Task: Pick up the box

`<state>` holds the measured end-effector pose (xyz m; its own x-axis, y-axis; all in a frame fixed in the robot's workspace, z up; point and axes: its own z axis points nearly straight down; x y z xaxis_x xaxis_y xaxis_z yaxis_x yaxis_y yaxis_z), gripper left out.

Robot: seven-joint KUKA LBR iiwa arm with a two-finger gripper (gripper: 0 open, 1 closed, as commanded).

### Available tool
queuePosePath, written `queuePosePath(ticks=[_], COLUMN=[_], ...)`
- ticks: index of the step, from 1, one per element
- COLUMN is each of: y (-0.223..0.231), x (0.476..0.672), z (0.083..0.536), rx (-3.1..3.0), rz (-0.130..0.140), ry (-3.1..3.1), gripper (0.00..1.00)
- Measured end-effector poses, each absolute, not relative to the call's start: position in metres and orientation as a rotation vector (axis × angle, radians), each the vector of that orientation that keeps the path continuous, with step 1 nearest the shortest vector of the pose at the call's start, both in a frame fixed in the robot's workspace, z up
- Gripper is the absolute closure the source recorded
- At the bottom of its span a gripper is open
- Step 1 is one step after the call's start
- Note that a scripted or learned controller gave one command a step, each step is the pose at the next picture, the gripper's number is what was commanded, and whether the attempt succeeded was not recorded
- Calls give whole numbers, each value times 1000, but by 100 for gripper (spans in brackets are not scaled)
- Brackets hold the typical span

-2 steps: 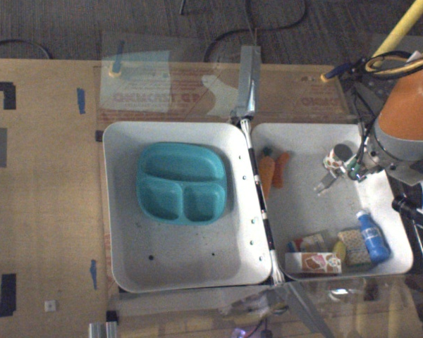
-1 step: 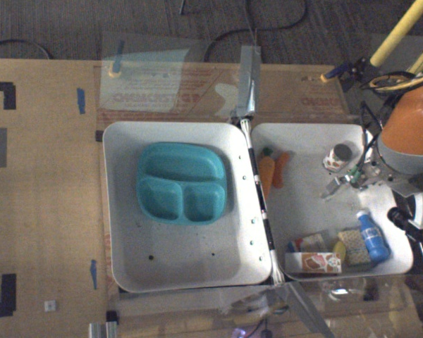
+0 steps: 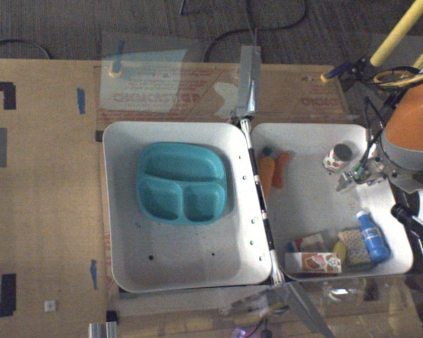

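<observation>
One box [image 3: 314, 261] lies at the right bin's [image 3: 307, 210] near edge; claw [image 3: 357, 174] state unclear

We cannot read the print on the box [image 3: 313, 262]; the arm [image 3: 411, 129] runs off the right edge, its gripper [image 3: 354, 177] too small to judge.

Light was dim and even, slightly bluish; the white bins [image 3: 120, 189] showed soft shadows along their inner walls. The picture was grainy, softer toward the edges.
</observation>
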<state>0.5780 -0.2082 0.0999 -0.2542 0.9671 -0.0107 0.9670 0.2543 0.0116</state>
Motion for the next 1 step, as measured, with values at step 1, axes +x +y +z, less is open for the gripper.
queuePosePath(ticks=[1], y=[-223], x=[576], z=[205], rx=[2470], rz=[0], ry=[1936], gripper=[100])
